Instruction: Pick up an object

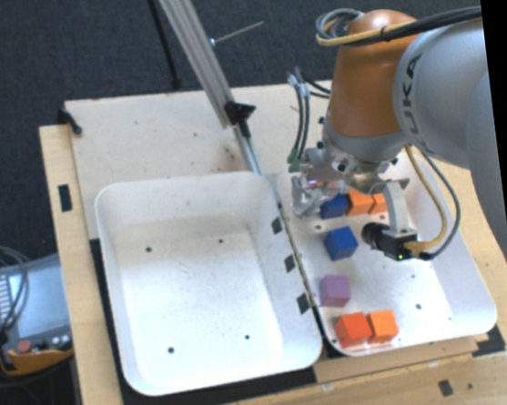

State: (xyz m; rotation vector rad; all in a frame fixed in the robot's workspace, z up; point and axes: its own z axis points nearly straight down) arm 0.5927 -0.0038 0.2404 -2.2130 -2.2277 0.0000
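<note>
**A:** Gripper (312, 197): low over the far end of the right bin (465, 285), close to the wall shared with the left bin (126, 286). Spread or pressed together: cannot tell, hidden under the wrist.

**B:** Nearest object?

**A:** Small blue block (335, 205), just beside the gripper toward the view's right and partly tucked under the wrist. Touching or apart: cannot tell. Pressed against its far side, an orange block (362, 202).

**B:** And further out?

**A:** Blue cube (341, 243), nearer the camera and apart from the first pair. Then a purple cube (335, 290), close to the shared wall. Last, two orange cubes (367, 326) side by side, touching, against the near rim.

**B:** Edges and room?

**A:** Tight on the shared-wall side, with black clips (290, 263) along that rim. A black cable fitting (389, 242) just right of the blue cube. Bare white floor in the right bin's near right corner.

**B:** Materials and shapes?

**A:** Blocks matte, square-edged, foam-like. Bins shallow, white, round-cornered, finely speckled. Bench top (136, 138) pale board. Arm (439, 73) smooth grey with an orange band. Slanting behind, a ribbed aluminium strut (201, 61).
</note>
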